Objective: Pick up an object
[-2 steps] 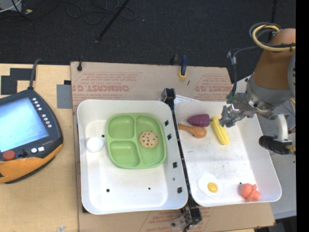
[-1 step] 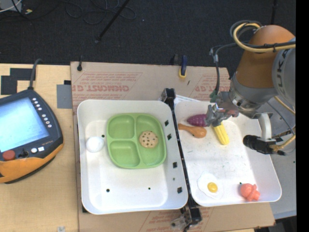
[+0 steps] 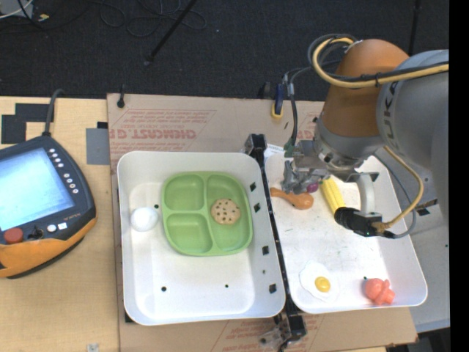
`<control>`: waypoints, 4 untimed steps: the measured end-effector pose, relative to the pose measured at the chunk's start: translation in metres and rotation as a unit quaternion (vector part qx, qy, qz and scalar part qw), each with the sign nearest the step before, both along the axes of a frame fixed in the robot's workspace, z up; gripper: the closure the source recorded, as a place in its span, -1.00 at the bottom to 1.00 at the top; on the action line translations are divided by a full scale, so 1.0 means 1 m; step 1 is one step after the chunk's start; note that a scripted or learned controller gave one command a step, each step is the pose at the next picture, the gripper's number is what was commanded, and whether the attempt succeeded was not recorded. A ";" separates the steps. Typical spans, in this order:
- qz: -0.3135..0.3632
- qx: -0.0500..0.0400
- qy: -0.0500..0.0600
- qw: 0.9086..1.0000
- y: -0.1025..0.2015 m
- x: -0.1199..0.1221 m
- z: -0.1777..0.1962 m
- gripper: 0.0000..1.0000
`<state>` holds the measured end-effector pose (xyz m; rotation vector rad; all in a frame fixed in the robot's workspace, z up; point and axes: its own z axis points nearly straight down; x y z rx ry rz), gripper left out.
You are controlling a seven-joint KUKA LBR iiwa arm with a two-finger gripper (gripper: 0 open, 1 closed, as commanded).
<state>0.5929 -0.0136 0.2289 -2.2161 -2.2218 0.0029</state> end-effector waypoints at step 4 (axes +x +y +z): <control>0.001 -0.001 -0.001 1.000 0.088 0.020 0.009 1.00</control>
